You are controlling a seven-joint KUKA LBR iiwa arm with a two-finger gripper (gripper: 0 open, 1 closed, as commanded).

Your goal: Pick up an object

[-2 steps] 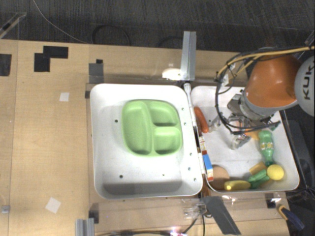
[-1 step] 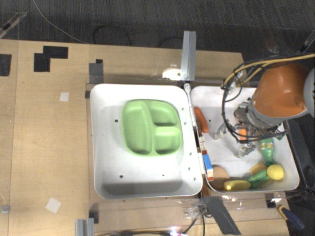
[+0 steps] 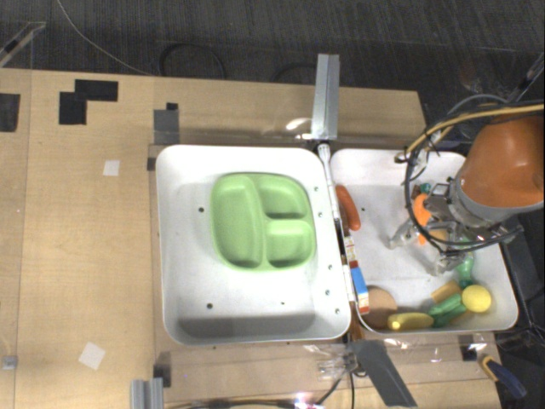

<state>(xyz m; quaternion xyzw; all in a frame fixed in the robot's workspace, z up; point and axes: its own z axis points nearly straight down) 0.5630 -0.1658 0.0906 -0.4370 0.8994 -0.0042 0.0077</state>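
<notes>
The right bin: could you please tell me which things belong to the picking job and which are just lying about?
Job:
tool
sausage
yellow ball
banana
orange piece

Lying about:
green divided plate
left bin

Left white bin (image 3: 183, 305) holds a green divided tray (image 3: 261, 221), upside facing up. Wooden bench (image 3: 77, 254) has black tape marks (image 3: 85, 100) at far left.

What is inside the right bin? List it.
In the right bin: a red sausage-like piece by the left wall, a yellow banana-like piece, a yellow ball and green pieces along the front. The arm covers the far right part, so anything beneath stays hidden.
</notes>
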